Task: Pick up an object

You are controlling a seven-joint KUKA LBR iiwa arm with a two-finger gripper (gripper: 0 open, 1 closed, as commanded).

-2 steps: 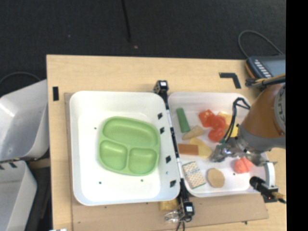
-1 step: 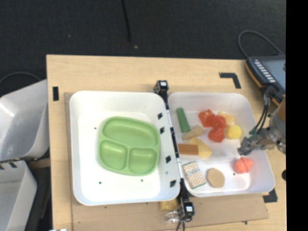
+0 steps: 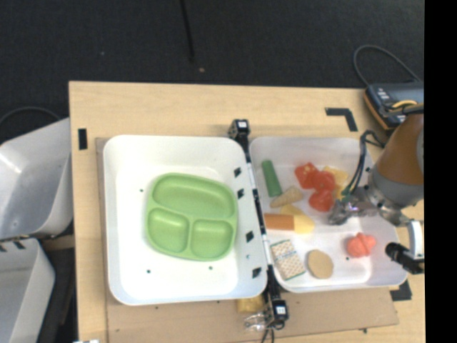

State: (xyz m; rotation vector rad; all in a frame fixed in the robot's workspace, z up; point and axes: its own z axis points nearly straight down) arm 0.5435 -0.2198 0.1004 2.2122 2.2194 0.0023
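My gripper [image 3: 342, 211] hangs low in the right bin [image 3: 371, 281], just right of a red piece [image 3: 321, 201]. Around it lie another red piece [image 3: 308, 174], a yellow piece [image 3: 336, 177], a red-orange lump [image 3: 361, 244], a brown round cookie [image 3: 320, 264], a checkered packet [image 3: 287, 258], an orange and yellow block [image 3: 289, 222], a tan cone [image 3: 285, 197] and a green cylinder [image 3: 270, 178]. The view does not show any of them in the gripper's hold.
A green divided plate [image 3: 191, 216] sits in the left bin [image 3: 121, 270]. The arm's orange band [image 3: 402, 148] stands above the right bin's right side. Cables and a yellow-black device [image 3: 389, 100] lie at the bench's far right corner.
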